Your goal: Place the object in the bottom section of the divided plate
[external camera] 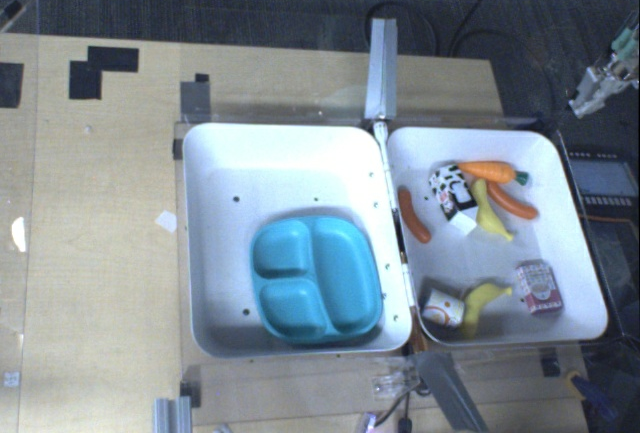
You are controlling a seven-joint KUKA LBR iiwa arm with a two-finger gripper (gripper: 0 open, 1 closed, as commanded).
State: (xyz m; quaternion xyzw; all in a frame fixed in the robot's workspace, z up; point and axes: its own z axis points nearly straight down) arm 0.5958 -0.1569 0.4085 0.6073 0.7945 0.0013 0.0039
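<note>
A blue divided plate [316, 279] lies in the left bin [215, 221], toward its front. It has two small sections on the left and one large section on the right, all bare. The right bin [575, 241] holds toy food: a carrot [487, 171], an orange sausage [515, 204], a black-and-white carton [453, 191], a yellow banana [492, 217] and a red sausage [413, 215]. My gripper [603, 86] hangs at the upper right, beyond the right bin's far corner and away from every object.
Near the right bin's front lie a pink carton [538, 286], a small cup [442, 308] and a second banana [484, 299]. A metal post [382, 71] rises behind the seam between the bins. Cables trail over the dark floor at the back.
</note>
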